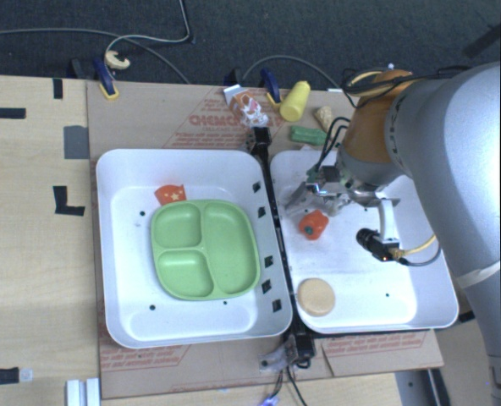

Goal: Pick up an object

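In the right bin (403,299) lie a small red-orange object (315,224) near the left wall and a round tan disc (316,296) toward the front. My gripper (316,200) hovers just behind the red-orange object, fingers apart and holding nothing. The left bin (123,184) holds a green divided plate (205,249) and a small orange packet (170,194) at the plate's back left.
Behind the bins on the cardboard lie a yellow object (294,100), a green piece (307,134), a tan cork-like piece (323,115) and a small printed carton (247,106). The arm's grey body (454,150) covers the right bin's back right. The divider (272,227) stands between the bins.
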Motion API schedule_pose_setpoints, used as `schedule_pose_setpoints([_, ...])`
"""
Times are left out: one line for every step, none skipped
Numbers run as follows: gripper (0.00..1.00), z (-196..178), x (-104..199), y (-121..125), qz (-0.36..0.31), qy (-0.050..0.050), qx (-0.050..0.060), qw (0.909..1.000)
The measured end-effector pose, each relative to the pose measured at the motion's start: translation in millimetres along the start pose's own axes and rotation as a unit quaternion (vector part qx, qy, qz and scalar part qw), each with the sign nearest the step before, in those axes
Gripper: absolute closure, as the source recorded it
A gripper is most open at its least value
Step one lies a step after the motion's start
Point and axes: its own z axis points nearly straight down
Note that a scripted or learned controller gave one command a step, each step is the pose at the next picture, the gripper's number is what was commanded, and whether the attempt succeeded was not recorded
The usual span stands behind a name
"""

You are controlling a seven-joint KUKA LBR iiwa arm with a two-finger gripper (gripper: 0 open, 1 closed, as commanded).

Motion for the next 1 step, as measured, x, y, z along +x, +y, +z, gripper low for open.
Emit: schedule_pose_setpoints([0.0,-0.3,-3.6,-7.9,0.0,0.0,0.0,1.0])
